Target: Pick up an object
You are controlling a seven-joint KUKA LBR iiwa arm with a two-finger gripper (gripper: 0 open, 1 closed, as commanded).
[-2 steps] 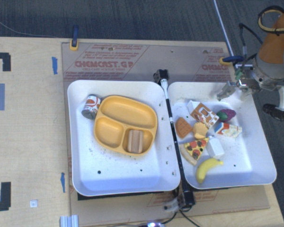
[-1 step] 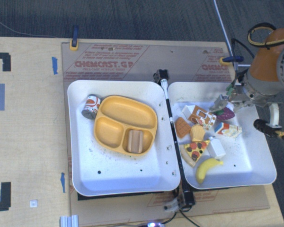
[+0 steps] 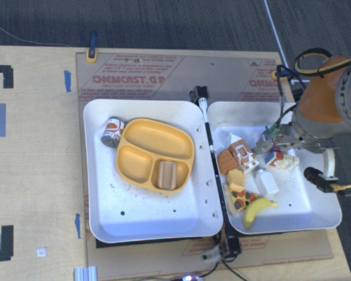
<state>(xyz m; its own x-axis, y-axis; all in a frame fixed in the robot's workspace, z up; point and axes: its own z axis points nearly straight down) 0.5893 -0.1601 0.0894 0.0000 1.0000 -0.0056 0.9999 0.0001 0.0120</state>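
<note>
Left bin (image 3: 99,157): can (image 3: 112,132) beside yellow tray (image 3: 155,154), brown block (image 3: 167,174) in tray's right compartment | Right bin (image 3: 316,212): banana (image 3: 256,209), carton (image 3: 241,153), white block (image 3: 267,184) clustered left | Pincer (image 3: 276,138): low over bin's far right, state cannot be told.

- The arm (image 3: 333,98) is cut off by the right edge.
- The arm hides its jaws.
- The small things under the arm (image 3: 281,157) are too jumbled to name.
</note>
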